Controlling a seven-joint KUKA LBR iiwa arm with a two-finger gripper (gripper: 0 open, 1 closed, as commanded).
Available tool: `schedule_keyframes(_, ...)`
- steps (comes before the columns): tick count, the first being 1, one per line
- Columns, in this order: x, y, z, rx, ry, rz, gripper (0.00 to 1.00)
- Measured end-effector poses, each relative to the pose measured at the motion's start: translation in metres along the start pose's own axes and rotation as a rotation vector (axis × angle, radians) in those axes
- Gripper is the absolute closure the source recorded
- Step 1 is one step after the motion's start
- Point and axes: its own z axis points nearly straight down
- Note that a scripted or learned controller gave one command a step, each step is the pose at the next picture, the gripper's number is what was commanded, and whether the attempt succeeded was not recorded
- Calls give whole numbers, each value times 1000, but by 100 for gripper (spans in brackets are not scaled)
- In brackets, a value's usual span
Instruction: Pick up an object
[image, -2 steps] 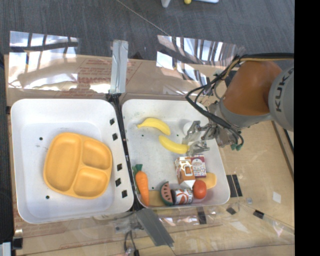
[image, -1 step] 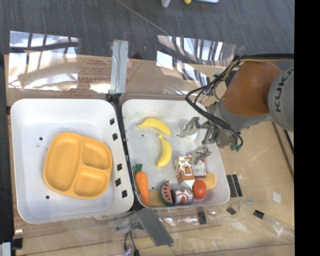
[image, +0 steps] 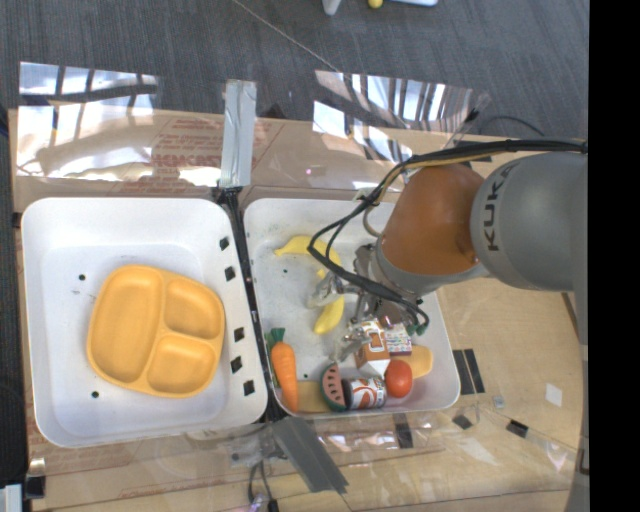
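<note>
The right bin (image: 262, 300) holds several toy foods. My gripper (image: 337, 319) hangs low over its middle, under the arm's orange band (image: 430, 225). Its two grey fingers (image: 322, 293) stand apart, so it is open. A small yellow piece (image: 330, 316) lies between them on the bin floor. A yellow banana (image: 295, 245) lies further back. Along the front wall are a carrot (image: 284, 372), a watermelon slice (image: 333, 388), a small can (image: 366, 393) and a red tomato (image: 398, 378). A little carton (image: 385, 343) sits just right of the gripper.
The left bin (image: 50, 260) holds a yellow divided plate (image: 155, 328). Black cables (image: 350, 225) loop from the wrist over the right bin. The arm's grey body (image: 535, 220) covers the bin's back right corner. Cardboard and tape lie around the bins.
</note>
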Motion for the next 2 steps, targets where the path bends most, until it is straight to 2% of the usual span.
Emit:
schedule_keyframes(1,-3,0,-12,2,-6,-2,100)
schedule_keyframes(2,-55,60,-128,7,-12,-182,100)
